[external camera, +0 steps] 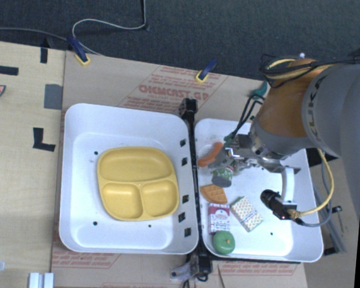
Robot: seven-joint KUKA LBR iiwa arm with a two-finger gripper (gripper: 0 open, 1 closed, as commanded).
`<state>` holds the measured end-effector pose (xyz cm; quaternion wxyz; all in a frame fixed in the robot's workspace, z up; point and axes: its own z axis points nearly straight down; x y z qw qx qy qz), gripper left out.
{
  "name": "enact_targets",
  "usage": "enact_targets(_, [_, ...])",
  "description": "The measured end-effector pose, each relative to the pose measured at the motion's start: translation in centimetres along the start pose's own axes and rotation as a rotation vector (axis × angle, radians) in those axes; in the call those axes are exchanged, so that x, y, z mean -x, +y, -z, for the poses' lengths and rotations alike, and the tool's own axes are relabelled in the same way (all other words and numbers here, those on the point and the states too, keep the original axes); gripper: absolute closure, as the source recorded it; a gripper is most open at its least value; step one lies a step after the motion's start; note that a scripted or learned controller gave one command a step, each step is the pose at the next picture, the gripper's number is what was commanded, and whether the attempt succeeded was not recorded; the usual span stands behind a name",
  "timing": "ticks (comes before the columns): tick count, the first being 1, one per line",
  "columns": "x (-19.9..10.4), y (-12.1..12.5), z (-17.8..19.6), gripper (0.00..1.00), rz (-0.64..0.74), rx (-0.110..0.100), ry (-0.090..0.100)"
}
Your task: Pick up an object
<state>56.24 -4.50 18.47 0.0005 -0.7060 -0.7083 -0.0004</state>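
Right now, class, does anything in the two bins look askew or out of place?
Nothing is spilled or broken. The orange carrot-like piece leans on the right bin's left wall, and the patterned packet lies slanted.

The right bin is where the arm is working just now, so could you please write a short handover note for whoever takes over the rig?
Gripper: low in the right bin, over a small greenish object; finger state unreadable.
Right bin also holds: orange carrot-like piece, tan cookie-like piece, red-and-white box, checkered packet, green round fruit.
Left bin: yellow divided tray.
Done: no lift visible.
Left: grasp and raise one object.
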Motion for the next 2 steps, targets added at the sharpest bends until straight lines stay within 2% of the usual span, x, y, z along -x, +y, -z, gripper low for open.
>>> enact_targets(1, [-7.3, -6.1, 2.4, 1.00, -0.001, -0.003, 0.000])
enact_targets(2, [-3.8, -7.8, 6.4, 1.00, -0.003, 0.000, -0.002])
